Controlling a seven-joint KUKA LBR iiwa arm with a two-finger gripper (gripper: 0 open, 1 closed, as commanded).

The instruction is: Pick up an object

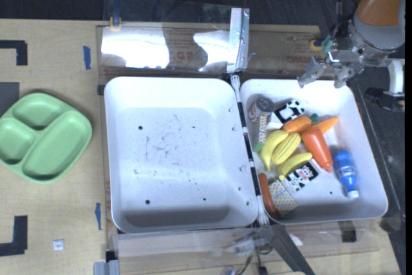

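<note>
The grey robot arm with the orange band point(381, 3) leans in from the upper right, its wrist angled down and toward the left. At its tip the metal two-finger end effector point(325, 76) hangs with its fingers spread apart, nothing between them. Cables loop behind the band, above the end effector.

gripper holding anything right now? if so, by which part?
Nothing held. The gripper hangs open above the right bin's far rim, with nothing between its fingers; the bananas and carrot lie in the bin.
</note>
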